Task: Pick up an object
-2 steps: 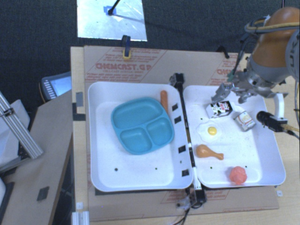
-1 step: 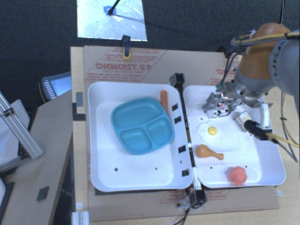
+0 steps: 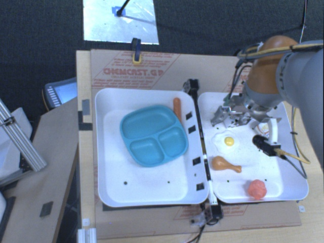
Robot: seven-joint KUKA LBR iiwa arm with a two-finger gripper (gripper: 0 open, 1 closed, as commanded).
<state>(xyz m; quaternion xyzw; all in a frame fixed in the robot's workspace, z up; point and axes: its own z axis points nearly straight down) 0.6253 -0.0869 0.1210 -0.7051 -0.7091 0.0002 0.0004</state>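
My gripper (image 3: pixel 223 116) hangs over the back left part of the right bin (image 3: pixel 291 186), just above a toy fried egg (image 3: pixel 228 142). I see nothing held in it. In front of the egg lies an orange toy drumstick (image 3: pixel 226 163), and a pink-red ball (image 3: pixel 257 188) rests near the bin's front edge. In the left bin (image 3: pixel 109 186) a blue divided plate (image 3: pixel 153 134) lies flat, with an orange sausage (image 3: pixel 176 108) beside its back right corner.
A black divider (image 3: pixel 198 135) runs between the two bins. The grey arm with its orange band (image 3: pixel 266 70) comes in over the right bin's back right. A yellow clamp (image 3: pixel 136 54) sits at the bench's back edge.
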